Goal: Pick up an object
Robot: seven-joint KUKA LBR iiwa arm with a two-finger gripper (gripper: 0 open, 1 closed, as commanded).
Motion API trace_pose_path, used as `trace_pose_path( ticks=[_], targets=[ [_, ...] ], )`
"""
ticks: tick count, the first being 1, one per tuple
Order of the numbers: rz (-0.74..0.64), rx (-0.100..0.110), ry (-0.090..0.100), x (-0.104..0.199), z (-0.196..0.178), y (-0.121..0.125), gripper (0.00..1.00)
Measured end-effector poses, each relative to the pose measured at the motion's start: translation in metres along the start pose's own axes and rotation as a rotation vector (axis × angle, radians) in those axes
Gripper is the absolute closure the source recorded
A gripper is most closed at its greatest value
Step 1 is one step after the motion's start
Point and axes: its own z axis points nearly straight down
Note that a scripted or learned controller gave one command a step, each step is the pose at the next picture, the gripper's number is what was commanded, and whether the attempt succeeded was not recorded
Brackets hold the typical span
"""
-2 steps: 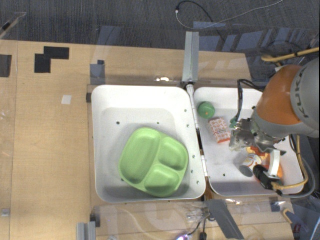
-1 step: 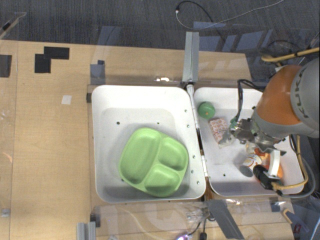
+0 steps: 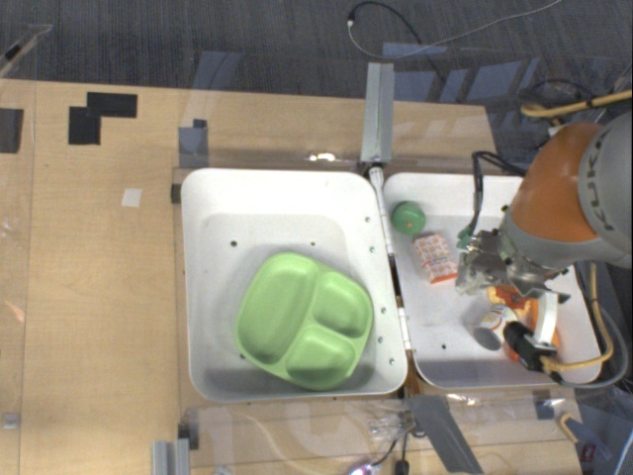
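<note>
My gripper [image 3: 482, 273] hangs low over the middle of the right bin [image 3: 440, 359], under the orange band of the arm. Just left of it lies a small red-and-white box [image 3: 432, 257], close to the gripper, though contact cannot be judged. A green ball [image 3: 406, 216] rests in the bin's far left corner. An orange item [image 3: 521, 303] lies partly hidden beneath the wrist. A small grey-and-white object [image 3: 490, 323] sits just in front of the gripper.
The left bin [image 3: 213, 265] holds a light green divided plate [image 3: 305, 321] toward its front. A metal divider rail [image 3: 377, 117] runs behind the seam between the bins. The wooden bench [image 3: 89, 295] stretches to the left.
</note>
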Motion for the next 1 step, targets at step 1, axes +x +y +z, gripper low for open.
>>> trace_pose_path(
  ticks=[1],
  targets=[
    [0.254, 0.003, -0.002, 0.0637, -0.0379, 0.0316, 1.00]
  ],
)
